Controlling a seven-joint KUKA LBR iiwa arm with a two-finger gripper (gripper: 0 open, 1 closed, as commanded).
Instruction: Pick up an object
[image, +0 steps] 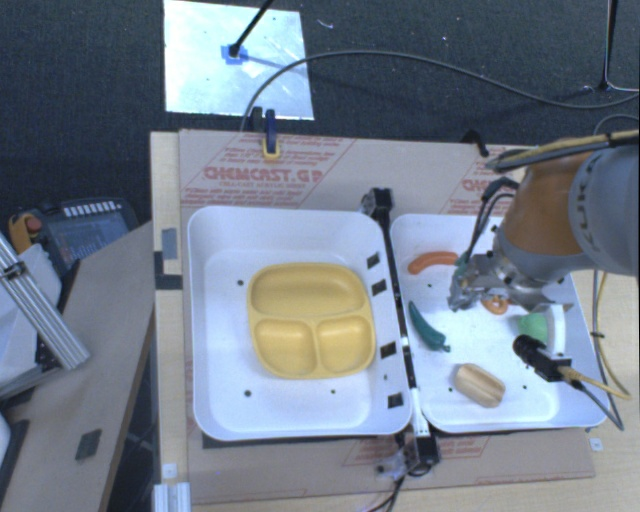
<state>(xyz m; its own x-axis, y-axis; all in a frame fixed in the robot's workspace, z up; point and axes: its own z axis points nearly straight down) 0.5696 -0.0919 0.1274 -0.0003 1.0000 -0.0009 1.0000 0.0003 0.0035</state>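
The gripper (462, 296) hangs low in the right bin (440, 405), reaching between the sausage (432, 262) and green pepper (430, 328) with nothing visibly held, so the next move needs 1 target centred under it.

The only lettering that can be read is on the brown protective sheet (330, 165) that lies under the 2 white bins. Along its far edge, beyond the left bin (215, 330), red capitals spell "CHEMCAST", followed by a shorter group that looks like "GP"; the last characters are too blurred to be sure. The same red print repeats at the sheet's far right corner, slanted and partly hidden by the arm, and there it cannot be made out. Faint red print also shows along the near edge below the bins, too small and cut off to read.
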